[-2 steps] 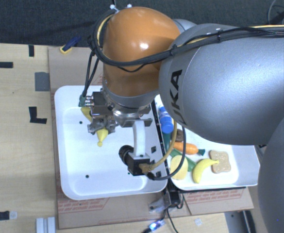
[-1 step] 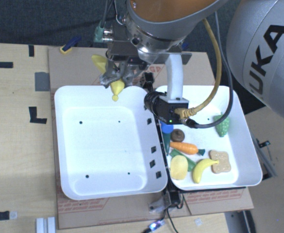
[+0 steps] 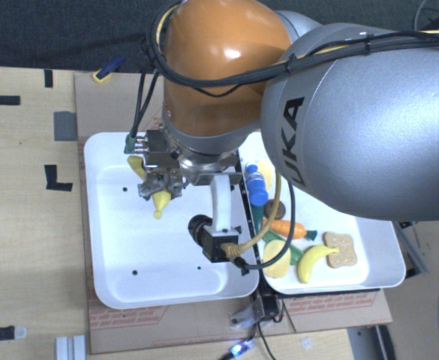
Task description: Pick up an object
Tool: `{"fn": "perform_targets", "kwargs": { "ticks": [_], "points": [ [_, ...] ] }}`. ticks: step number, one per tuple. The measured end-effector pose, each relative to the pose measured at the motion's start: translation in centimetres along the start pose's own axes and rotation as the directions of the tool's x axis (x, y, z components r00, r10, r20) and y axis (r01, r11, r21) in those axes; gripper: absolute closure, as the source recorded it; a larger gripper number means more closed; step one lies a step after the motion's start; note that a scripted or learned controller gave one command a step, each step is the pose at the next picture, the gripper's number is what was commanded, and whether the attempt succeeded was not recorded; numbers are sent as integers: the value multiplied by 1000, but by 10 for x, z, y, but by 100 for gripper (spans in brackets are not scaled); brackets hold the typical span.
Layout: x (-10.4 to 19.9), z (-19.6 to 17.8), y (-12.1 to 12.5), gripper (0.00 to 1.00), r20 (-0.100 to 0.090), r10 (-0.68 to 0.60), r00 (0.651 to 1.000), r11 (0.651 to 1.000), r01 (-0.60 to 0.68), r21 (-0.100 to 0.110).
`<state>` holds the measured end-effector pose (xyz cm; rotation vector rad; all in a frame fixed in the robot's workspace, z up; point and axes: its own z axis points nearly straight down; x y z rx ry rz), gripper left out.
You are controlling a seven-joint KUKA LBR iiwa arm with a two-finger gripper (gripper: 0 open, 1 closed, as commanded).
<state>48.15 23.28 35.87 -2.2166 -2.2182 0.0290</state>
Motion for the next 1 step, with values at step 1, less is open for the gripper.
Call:
{"fn": "perform_targets", "kwargs": {
  "ticks": [1],
  "points": [
    [0, 94, 44, 100, -3, 1, 1000, 1000, -1, -8]
  ]
}}
